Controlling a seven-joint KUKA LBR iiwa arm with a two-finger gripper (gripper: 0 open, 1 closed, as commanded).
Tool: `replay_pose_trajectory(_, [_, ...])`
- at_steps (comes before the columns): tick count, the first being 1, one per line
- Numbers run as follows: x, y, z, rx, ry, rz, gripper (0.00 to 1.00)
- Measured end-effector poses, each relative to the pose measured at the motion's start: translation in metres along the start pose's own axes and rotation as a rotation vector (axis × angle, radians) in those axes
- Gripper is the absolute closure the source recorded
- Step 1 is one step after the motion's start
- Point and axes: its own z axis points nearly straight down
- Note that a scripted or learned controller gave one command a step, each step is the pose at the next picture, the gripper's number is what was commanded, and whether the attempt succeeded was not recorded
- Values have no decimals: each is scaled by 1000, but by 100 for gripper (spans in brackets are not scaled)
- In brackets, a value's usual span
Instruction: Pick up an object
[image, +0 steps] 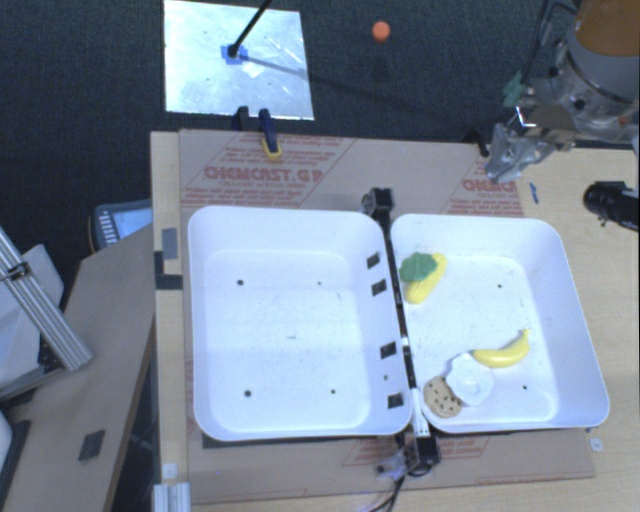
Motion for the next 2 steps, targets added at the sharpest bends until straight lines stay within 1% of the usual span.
replay_pose_trajectory(1, [53, -54, -68, 0, 1, -1, 100])
replay_pose_trajectory(2, [157, -69, -101, 4, 2, -5, 100])
